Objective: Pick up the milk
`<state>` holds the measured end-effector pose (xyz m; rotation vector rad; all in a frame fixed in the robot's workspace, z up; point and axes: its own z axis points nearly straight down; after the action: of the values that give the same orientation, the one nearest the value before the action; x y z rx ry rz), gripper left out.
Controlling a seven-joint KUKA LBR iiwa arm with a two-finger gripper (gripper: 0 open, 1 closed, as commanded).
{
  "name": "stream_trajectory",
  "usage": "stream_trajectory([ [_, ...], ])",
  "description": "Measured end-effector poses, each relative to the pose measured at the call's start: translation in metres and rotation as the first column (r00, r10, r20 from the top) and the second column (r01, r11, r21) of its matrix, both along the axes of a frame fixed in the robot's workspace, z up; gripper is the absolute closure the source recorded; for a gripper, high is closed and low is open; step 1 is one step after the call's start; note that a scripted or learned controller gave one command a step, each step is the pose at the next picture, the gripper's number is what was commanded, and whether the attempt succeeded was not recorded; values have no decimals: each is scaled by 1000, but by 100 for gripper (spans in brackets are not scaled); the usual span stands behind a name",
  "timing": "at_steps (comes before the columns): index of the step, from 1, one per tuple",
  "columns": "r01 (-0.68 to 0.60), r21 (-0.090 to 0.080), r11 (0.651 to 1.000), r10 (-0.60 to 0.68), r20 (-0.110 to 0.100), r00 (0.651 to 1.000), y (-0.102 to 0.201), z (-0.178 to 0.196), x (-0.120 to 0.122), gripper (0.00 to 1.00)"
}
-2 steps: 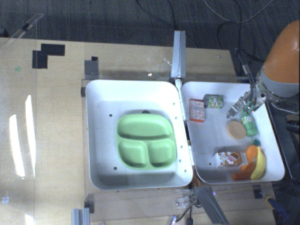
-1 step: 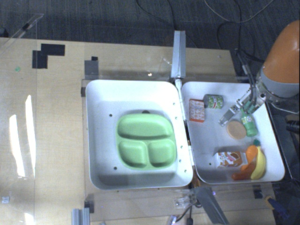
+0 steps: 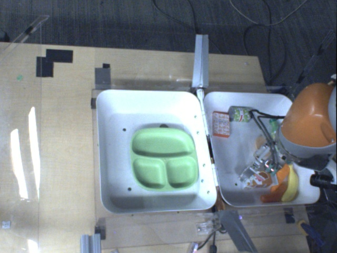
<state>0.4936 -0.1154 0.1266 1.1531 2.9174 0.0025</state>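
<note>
The milk (image 3: 221, 124) is a small white and red carton lying flat near the right bin's far left corner, by the divider. My gripper (image 3: 257, 170) is low in the same bin, toward its near right part, a good way from the carton. Its metal tip sits beside an orange item (image 3: 275, 193) and a yellow banana-like item (image 3: 290, 185). I see nothing of the milk at the gripper. The arm's orange band (image 3: 311, 115) and grey wrist cover the bin's right side.
A green and white bottle (image 3: 240, 114) lies just right of the milk at the far wall. The left bin (image 3: 108, 141) holds a green three-compartment tray (image 3: 164, 158). A metal divider post (image 3: 200, 62) stands between the bins.
</note>
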Motion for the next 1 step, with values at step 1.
stream_trajectory([
  [1,34,-1,999,-34,9,999,1,-37,-3,0],
])
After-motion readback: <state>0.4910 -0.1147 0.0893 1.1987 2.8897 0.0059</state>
